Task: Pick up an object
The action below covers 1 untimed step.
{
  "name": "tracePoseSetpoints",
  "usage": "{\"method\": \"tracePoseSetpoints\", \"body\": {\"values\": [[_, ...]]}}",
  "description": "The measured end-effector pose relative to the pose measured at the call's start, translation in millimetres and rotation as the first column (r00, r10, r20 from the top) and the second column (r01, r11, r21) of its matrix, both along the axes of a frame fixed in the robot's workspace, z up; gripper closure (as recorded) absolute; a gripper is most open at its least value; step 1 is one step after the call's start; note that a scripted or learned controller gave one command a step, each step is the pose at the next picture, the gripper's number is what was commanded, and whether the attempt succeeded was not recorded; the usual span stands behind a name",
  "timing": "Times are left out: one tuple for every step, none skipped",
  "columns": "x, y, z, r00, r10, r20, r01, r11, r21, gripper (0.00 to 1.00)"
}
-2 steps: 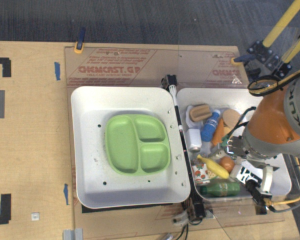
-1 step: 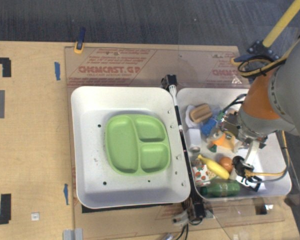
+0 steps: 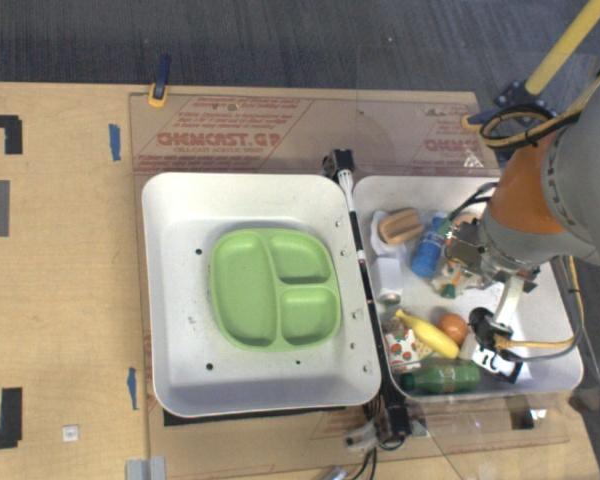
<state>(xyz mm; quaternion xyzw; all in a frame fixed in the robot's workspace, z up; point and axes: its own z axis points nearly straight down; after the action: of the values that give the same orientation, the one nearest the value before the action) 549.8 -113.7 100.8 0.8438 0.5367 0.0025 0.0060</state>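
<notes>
My gripper [image 3: 458, 268] hangs low over the middle of the right bin [image 3: 560, 313], under the arm's orange band. Just to its left lies a blue bottle [image 3: 428, 252], close to or touching it. A tan bread-like item [image 3: 400, 226] sits further back left. In front of the gripper lie a yellow banana [image 3: 428, 334], an orange round fruit [image 3: 453, 325], a red-and-white item [image 3: 402, 349] and a green bottle [image 3: 441, 376]. A small yellowish thing [image 3: 448, 288] shows right at the gripper's tip; what it is stays unclear.
The left bin [image 3: 170, 298] holds a green divided plate [image 3: 276, 288]. A small metallic piece [image 3: 390, 298] lies by the right bin's left wall. The bins' shared rims run between them. Brown board surrounds both bins.
</notes>
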Motion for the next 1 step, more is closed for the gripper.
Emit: {"method": "tracePoseSetpoints", "body": {"values": [[94.2, 45.7, 87.8, 0.997, -0.082, -0.006, 0.082, 0.997, 0.009, 1.00]]}}
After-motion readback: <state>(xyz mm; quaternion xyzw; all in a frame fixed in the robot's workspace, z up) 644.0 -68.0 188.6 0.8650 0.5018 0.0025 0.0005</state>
